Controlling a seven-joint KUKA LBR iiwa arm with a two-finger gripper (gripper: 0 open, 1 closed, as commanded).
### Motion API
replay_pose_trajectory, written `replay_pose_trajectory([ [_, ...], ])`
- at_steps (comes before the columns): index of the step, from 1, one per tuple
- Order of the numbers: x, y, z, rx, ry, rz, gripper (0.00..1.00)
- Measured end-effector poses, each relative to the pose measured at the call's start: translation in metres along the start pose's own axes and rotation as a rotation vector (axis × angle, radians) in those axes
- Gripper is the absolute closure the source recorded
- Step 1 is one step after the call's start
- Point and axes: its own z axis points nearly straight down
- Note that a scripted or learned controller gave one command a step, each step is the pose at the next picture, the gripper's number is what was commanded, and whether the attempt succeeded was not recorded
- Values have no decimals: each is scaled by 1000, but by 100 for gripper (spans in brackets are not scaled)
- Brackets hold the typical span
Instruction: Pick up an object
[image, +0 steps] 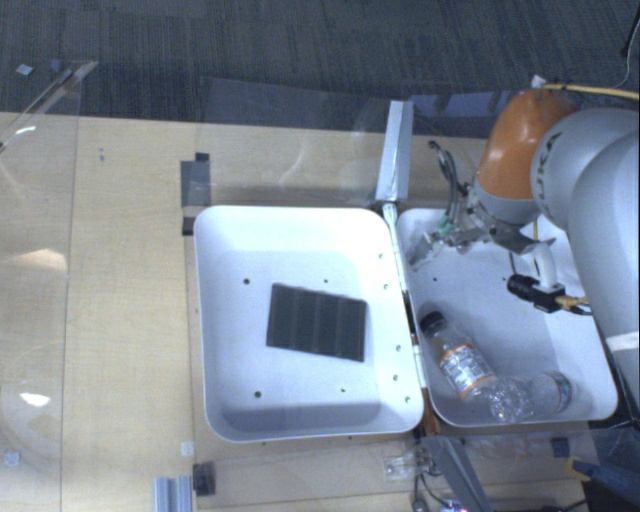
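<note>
Over the far end of the right white bin (600, 385), the big grey arm with the orange band (560, 150) reached in from the right. Its small two-finger gripper (432, 245) hung close to the bin's far left corner, pointing down and to the left. I could not tell how the hand was set, because it looked too small and blurry, and nothing could be seen in it.

A clear plastic bottle with a black cap (462, 362) lay on its side near the front of that bin, well apart from the gripper. It looked like the easiest thing to pick up. Something clear and crumpled (530, 395) lay just beside it.

A dark, flat, ribbed rectangle (317, 322) lay in the middle of the left white bin (215, 300).
</note>
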Motion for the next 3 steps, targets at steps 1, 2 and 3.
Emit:
replay_pose_trajectory([
  [1,16,-101,-19,-2,1,-169,0],
  [2,-6,-147,-2,-7,-5,-300,0],
  [3,-7,-143,-15,-17,-10,-298,100],
])
